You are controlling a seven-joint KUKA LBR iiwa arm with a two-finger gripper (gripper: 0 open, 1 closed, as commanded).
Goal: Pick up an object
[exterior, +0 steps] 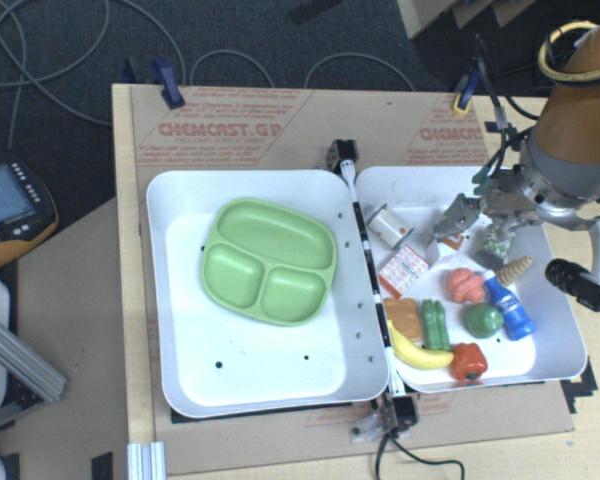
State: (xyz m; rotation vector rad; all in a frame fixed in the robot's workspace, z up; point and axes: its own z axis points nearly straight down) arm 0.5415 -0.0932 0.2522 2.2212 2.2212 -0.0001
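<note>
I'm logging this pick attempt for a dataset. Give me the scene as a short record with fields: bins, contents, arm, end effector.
left bin: shallow white bin holding a light green three-compartment plastic plate
right bin: shallow white bin with a cluster of toy foods
right bin contents: yellow toy banana, red toy pepper, round green toy fruit, pink lumpy toy, blue bottle, red-and-white packet
arm: reaches in from the right, over the right bin's far part
end effector: low over the right bin; grasp unclear

A green divided plate (269,262) lies in the left bin (180,358).
</note>
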